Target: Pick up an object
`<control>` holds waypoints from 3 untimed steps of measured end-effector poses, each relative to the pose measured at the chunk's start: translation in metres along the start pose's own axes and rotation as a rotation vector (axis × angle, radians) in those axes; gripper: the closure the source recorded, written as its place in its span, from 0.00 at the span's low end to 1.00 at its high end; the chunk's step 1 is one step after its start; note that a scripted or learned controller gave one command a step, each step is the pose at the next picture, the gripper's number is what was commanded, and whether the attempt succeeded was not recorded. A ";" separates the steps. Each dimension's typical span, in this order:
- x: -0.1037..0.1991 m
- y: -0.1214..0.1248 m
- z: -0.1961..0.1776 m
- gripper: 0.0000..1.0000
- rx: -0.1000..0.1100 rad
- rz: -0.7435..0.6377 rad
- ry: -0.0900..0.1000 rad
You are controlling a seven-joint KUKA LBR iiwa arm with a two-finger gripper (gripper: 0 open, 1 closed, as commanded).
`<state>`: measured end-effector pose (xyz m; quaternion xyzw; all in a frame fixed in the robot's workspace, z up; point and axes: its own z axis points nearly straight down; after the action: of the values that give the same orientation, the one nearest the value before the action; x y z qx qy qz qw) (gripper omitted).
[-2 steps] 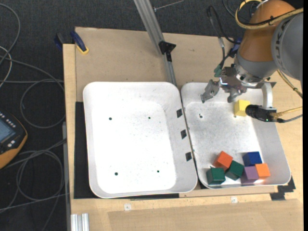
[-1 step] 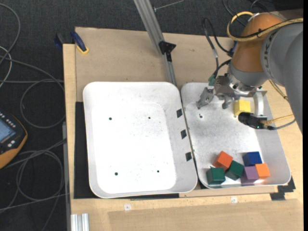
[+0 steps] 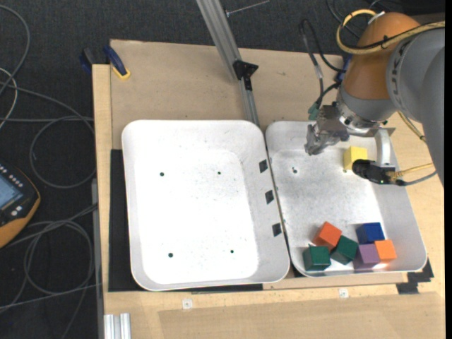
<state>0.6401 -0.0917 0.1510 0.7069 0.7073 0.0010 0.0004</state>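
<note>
Now | yellow block (image 3: 357, 155) small, cube-shaped | beside tool (image 3: 316, 144) | right bin (image 3: 402, 210)

The wooden counter (image 3: 176, 69) is carrying two white bins side by side: the left bin (image 3: 141, 140) and the right bin (image 3: 406, 221). A blue-and-yellow clamp (image 3: 117, 61) is sitting at its far left corner.

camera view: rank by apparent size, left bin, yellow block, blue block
1. Left bin, by far the largest.
2. Blue block and yellow block: they look about alike. The yellow one is partly hidden by the arm's hardware and sits farther from the camera, so I won't rank the two.
</note>
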 end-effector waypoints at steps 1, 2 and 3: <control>0.001 0.004 -0.065 1.00 -0.007 -0.001 -0.002; 0.001 0.005 -0.081 1.00 -0.001 -0.001 -0.001; 0.057 0.011 -0.081 1.00 -0.001 -0.006 0.001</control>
<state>0.6507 -0.0352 0.2319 0.7049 0.7093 0.0016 0.0002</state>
